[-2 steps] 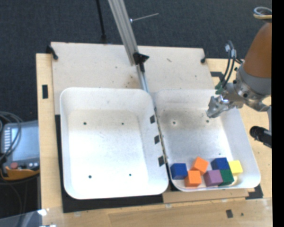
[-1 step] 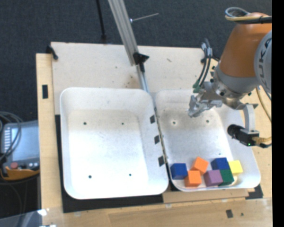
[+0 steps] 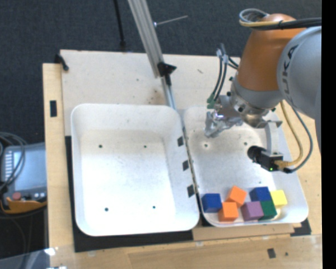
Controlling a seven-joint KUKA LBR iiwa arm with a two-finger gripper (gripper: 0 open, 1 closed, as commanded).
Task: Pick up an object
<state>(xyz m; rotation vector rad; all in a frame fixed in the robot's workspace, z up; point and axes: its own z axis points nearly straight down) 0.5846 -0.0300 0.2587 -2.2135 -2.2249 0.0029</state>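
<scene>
Blocks sit bunched at six o'clock in the right bin point(image 3: 213, 156), hard against its near rim: a blue block point(image 3: 211, 202), two orange blocks point(image 3: 237, 195) point(image 3: 229, 210), a purple block point(image 3: 252, 210), a green block point(image 3: 268, 209), a second blue block point(image 3: 260, 194) and a yellow block point(image 3: 279, 198). I count them touching or nearly so, packed tight, little room between them. My gripper point(image 3: 212, 127) hangs at eleven o'clock in that same bin, close to the far rim and near the wall shared with the left bin point(image 3: 129, 167). I cannot tell how far its fingers are parted; I see nothing between them. From the gripper toward six o'clock I see bare white floor down to the blocks. A black part point(image 3: 263, 157) of the arm hangs at three o'clock. A metal pole point(image 3: 148, 32) slants in at twelve o'clock.
</scene>
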